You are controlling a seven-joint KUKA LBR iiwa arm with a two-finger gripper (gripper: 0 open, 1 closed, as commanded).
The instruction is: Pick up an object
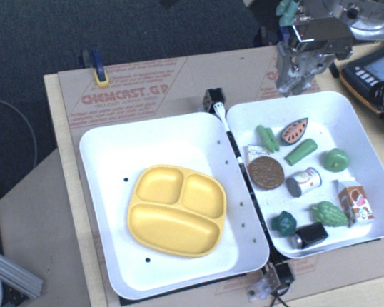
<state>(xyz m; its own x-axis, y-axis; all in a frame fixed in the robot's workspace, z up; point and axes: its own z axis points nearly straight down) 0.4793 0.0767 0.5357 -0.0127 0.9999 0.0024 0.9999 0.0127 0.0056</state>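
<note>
I see the end effector (294,76) hovering above the far rim of the right bin (377,156); I cannot tell its opening, nothing visibly held. Watermelon slice (294,131) lies in that bin near the rim, brown disc (265,172) nearer me.

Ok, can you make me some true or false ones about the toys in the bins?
1. The yellow tray lies in the left bin. True.
2. The gripper is holding the green apple. False: it hangs above the right bin's far edge, and the apple lies in that bin.
3. The brown cookie is in the right bin. True.
4. The watermelon slice sits on the yellow tray. False: it lies in the right bin.
</note>
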